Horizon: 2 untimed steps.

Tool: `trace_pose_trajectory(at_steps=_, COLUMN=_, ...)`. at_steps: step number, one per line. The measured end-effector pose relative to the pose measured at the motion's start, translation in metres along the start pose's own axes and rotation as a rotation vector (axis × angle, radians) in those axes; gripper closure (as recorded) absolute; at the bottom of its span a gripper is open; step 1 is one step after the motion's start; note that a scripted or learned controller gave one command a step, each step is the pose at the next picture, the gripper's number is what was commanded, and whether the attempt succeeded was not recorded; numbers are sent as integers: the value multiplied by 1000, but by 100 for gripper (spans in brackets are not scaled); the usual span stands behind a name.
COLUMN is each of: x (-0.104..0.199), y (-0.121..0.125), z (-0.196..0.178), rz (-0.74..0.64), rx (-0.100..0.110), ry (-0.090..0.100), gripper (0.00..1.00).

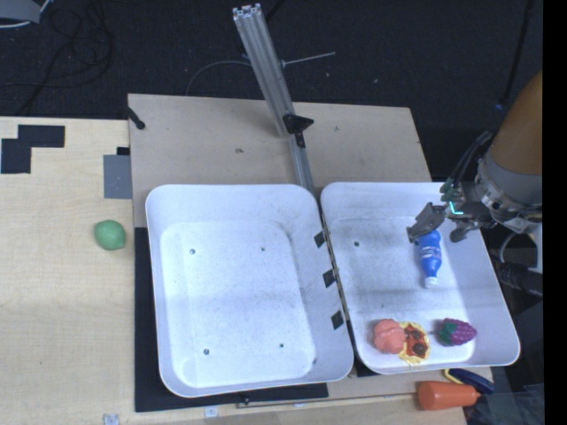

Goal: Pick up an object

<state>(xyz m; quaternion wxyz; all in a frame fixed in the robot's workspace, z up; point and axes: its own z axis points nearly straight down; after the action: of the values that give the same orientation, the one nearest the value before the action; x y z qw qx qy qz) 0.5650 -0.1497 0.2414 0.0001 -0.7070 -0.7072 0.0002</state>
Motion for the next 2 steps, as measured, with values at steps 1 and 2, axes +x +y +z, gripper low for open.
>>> trace_pose_trajectory(at_steps=1, x=0, y=0, z=0, rz=0, rx=0, ry=0, gripper=0)
trace_pose_trajectory(at_steps=2, x=10, y=2, z=52, rz=0, rx=5, ry=1, gripper=0)
